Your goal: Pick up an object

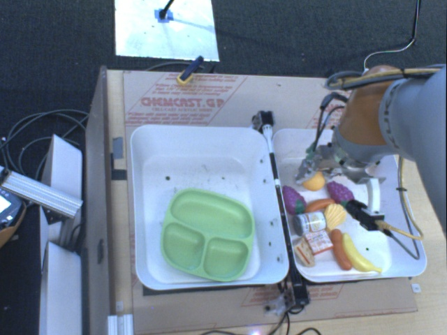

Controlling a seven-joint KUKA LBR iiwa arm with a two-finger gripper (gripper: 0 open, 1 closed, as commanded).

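The right bin (401,257) holds several toy foods. Among them are a yellow-orange round piece (316,181), purple grapes (340,190), a purple eggplant (292,199), an orange carrot (320,204), a small can (309,222), a banana (361,253) and an orange sausage shape (340,248). My gripper (311,167) is low over the back left part of this bin, right above the yellow-orange piece and touching or nearly touching it. The grey arm with its orange band (363,117) comes in from the right and hides the bin's back part.
The left bin (150,152) holds a green divided plate (207,233). A black divider bar (276,180) runs between the bins. A small printed packet (316,243) and a yellow ridged piece (336,216) lie mid-bin. Cables trail over the right bin's right side (405,222).
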